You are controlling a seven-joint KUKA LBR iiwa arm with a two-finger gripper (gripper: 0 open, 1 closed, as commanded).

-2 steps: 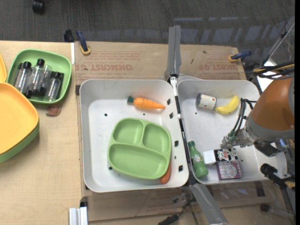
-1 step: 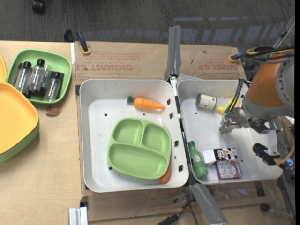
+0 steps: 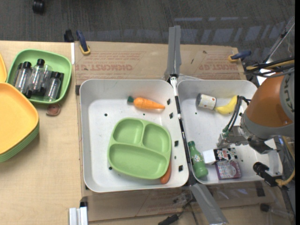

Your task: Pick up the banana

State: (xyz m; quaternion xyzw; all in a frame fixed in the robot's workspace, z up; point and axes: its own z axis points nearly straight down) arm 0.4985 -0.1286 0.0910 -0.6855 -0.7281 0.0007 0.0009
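I can't tell how the jaws stand: the gripper [image 3: 228,142] hangs low over the right bin [image 3: 213,84], and from this slanted overhead angle its dark tip merges with the wrist hardware and the cable running up it. I see nothing between its fingers. The tip sits just above a small black-and-white packet [image 3: 224,154], with a purple-lidded container [image 3: 228,170] right below that in the picture, near the bin's front wall.

To the left of those two, a green bottle [image 3: 197,160] lies along the bin's left wall, its cap pointing toward the back. The arm's orange band [image 3: 272,102] bulks over the bin's right side.

The banana [image 3: 228,105] lies toward the back of the same bin, well apart from the gripper, one end touching or nearly touching a white cylinder [image 3: 206,101] lying on its side just to its left.

In the left bin [image 3: 93,125] I see a green divided plate [image 3: 140,147] in the middle, a carrot [image 3: 148,103] behind it near the back wall, and an orange tip of something [image 3: 166,176] poking out from under the plate's front right edge.

Out on the bench to the left stand a green tray of dark bottles [image 3: 38,75] and a stack of yellow plates [image 3: 16,125].
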